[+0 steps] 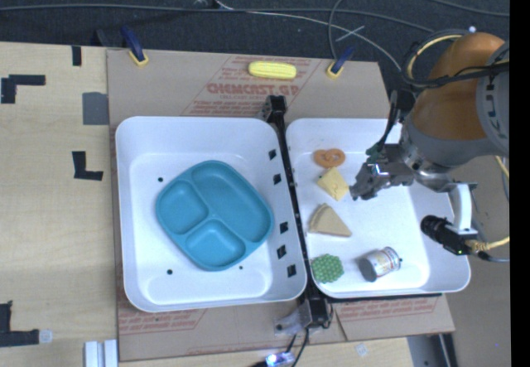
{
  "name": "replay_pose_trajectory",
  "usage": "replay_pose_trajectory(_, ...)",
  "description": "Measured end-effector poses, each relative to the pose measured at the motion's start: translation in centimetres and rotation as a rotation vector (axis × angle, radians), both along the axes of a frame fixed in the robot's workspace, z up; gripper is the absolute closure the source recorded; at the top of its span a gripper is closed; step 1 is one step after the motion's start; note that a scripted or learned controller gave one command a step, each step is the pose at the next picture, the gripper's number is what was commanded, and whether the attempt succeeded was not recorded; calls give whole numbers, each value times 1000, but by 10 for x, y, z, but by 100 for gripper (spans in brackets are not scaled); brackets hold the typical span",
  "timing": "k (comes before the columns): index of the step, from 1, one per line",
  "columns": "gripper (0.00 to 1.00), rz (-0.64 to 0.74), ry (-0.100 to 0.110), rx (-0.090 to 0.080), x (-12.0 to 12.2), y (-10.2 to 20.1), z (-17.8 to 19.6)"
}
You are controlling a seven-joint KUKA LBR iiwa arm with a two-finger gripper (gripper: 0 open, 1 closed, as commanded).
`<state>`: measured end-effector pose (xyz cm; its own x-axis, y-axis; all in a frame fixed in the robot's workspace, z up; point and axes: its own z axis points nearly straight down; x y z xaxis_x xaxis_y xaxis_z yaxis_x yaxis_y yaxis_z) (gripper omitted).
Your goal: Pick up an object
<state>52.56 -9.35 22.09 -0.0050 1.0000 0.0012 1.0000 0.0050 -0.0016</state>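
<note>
While beside cheese (334, 185), hand (364, 188) low.

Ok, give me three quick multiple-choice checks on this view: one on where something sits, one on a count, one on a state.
1. Where is the blue three-compartment plastic tray?
A. left white bin
B. right white bin
C. on the cardboard

2. How many loose items lie in the right white bin?
A. three
B. five
C. seven

3. How does the small silver metal can rest?
A. upright
C. stacked on the green item
B. on its side

Answers: 1 A, it lies within the left white bin. 2 B: orange ring, yellow block, tan wedge, green round piece, can. 3 B, its round end faces sideways.
</note>
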Motion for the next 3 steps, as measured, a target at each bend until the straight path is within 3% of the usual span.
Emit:
replay_pose_trajectory(1,100,2,1,1,-5,60,0)
replay_pose_trajectory(3,100,3,0,0,10,160,12)
